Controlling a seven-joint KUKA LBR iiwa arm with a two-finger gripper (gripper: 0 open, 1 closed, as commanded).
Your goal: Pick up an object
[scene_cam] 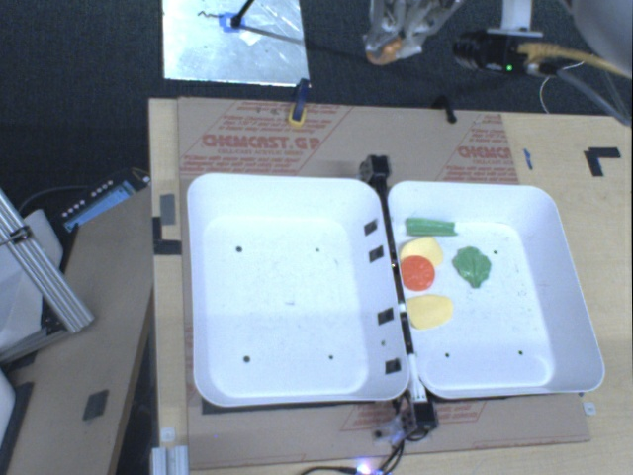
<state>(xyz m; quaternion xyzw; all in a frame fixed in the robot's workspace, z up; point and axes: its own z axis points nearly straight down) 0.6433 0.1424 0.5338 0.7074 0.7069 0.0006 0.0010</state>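
Orange disc (418, 272) lay beside the divider (392, 275) of the two bins, green and yellow pieces clustered near it. My jaws (401, 38) hung far beyond that divider; their opening I cannot tell, nothing visibly held.

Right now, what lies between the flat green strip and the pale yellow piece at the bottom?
In the camera view, the round orange-red disc lies between the flat green strip and the pale yellow piece.

Smooth white plastic bins (287, 191) rest on matt printed cardboard (326, 132) near a shiny metal sheet (198, 38).
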